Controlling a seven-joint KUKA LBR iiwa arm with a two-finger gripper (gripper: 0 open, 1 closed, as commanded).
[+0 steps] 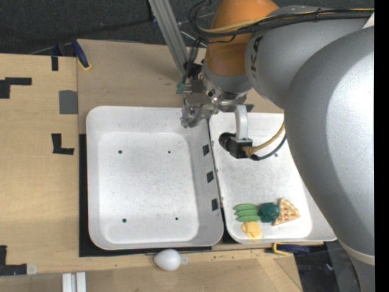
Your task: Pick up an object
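- Toys [265, 214], a small cluster of them, lie in the right bin [298, 181] at its lower end, in the lower right of the frame: a green piece [245, 210], a dark green lump [268, 211], a yellow piece [251, 229] and a pizza slice [285, 212], all touching or just beside each other.
- An egg [167, 260] rests on the table [36, 181] just below the left bin [146, 175], at the bottom centre, outside both bins.
- The pincer [189, 119] hangs at the upper centre of the frame, over the top rim where the two bins meet, well apart from the toys and from the egg.
- Whether it is spread or pressed together I cannot tell; it is small and dark against the rim, and nothing is visible between its tips.
- Progress, as I judge it: nothing is picked up. Every object sits on a surface, none is lifted.
- What is left is the whole job: choose a target, travel down the frame to it, descend, close on it and lift.
- The tight cluster may make a clean grasp of one toy hard.
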